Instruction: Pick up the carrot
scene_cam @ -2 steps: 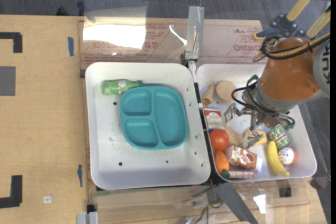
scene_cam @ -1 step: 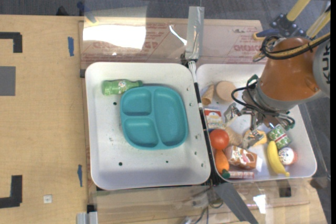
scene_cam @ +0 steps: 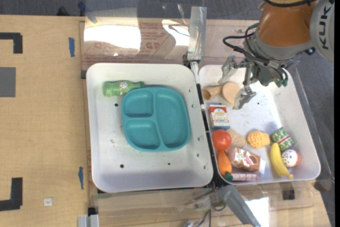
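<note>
The carrot [scene_cam: 223,161] is a short orange piece with a green end. It lies at the front left of the right bin [scene_cam: 305,114], against the bin's left wall and just below a red tomato [scene_cam: 222,139]. My gripper [scene_cam: 237,84] hangs over the back of the same bin, well behind the carrot. It is open above a beige round piece [scene_cam: 229,92], with nothing held between its fingers.
Around the carrot lie a red-brown packet [scene_cam: 245,159], a banana [scene_cam: 278,161], a yellow knobbly fruit [scene_cam: 258,139], a green can [scene_cam: 281,137] and a red-white carton [scene_cam: 219,116]. The left bin [scene_cam: 101,157] holds a teal divided plate [scene_cam: 155,117] and a green bottle [scene_cam: 122,87].
</note>
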`<state>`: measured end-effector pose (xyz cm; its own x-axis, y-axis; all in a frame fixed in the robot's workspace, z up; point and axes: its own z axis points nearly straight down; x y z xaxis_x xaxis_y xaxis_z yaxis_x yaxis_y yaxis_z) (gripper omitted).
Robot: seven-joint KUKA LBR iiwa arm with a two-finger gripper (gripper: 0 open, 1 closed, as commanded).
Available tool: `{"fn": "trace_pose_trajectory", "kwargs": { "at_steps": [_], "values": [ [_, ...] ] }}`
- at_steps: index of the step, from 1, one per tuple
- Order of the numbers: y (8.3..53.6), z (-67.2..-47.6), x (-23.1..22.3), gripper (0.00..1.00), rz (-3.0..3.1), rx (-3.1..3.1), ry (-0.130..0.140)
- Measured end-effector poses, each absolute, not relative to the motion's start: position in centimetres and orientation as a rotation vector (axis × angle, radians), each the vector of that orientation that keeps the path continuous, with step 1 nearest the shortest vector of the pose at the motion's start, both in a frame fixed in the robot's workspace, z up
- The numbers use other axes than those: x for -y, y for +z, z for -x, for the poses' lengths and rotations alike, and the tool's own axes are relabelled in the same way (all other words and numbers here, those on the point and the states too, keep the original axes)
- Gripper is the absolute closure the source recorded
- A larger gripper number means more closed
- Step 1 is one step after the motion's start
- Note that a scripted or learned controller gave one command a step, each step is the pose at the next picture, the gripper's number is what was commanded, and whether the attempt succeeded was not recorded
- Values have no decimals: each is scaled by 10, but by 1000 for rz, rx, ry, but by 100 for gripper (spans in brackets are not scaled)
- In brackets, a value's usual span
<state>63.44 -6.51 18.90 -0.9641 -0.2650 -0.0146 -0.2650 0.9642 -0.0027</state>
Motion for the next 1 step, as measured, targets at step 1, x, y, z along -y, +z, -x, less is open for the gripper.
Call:
{"fn": "trace_pose_trajectory", "kwargs": {
  "at_steps": [1],
  "values": [
    [120, -576, 107, 0, 508, -3102, 3]
  ]
}}
